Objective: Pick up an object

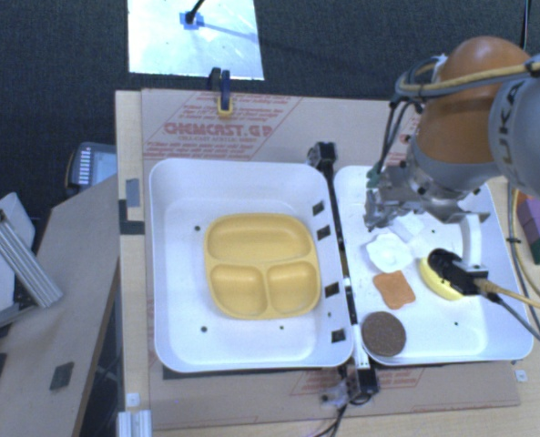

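Camera view: grey arm's jaws (377, 209) hang over the right white bin (497, 335) — their state I cannot tell. Near that bin's front edge lie an orange flat toast-shaped piece (393, 289), brown round disc (384, 332) and yellow banana-like toy (443, 280).

Bright even light, soft focus, faint shadows
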